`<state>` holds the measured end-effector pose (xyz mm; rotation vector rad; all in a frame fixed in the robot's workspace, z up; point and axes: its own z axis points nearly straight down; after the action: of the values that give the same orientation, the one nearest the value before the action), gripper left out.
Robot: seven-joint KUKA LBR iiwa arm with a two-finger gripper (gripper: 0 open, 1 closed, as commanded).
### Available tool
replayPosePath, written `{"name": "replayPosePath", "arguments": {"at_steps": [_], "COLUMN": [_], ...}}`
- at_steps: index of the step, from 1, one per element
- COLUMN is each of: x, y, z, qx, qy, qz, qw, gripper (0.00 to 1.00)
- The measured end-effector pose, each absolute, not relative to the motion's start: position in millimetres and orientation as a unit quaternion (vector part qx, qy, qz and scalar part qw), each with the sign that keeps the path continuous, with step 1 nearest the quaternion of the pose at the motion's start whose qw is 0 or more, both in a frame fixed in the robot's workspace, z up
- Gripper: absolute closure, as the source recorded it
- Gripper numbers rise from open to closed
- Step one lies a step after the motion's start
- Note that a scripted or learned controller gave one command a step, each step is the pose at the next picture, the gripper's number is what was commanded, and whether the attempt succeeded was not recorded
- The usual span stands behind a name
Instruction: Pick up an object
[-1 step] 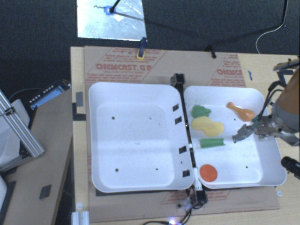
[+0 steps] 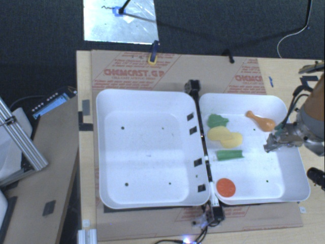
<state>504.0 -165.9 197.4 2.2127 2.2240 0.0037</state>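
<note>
The right bin [image 2: 284, 187] holds several small objects: a green leafy piece [image 2: 217, 120], a yellow lumpy piece [image 2: 225, 135], a green flat bar [image 2: 229, 155], an orange-red round piece [image 2: 226, 187] and an orange drumstick-shaped piece [image 2: 261, 120]. My gripper [image 2: 270, 145] hangs over the right side of this bin, just below the orange drumstick and right of the green bar. Nothing shows between its fingertips. It is too small and dark to tell how it stands.
The left bin [image 2: 147, 146] lies beside the right one, joined along a black hinge strip [image 2: 203, 151]. Both rest on a cardboard sheet [image 2: 132, 70]. A shiny foil sheet [image 2: 121, 14] lies at the back, and cables run across the dark floor.
</note>
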Motion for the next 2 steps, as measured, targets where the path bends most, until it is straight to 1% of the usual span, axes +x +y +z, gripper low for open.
{"name": "replayPosePath", "arguments": {"at_steps": [1, 2], "x": [490.0, 517.7], "y": [-140.8, -35.5], "z": [99.9, 288.1], "qx": [0.706, 0.701], "qy": [0.708, 0.713], "qz": [-0.0008, 0.0087], "qw": [-0.003, 0.006], "gripper": [1.0, 1.0]}}
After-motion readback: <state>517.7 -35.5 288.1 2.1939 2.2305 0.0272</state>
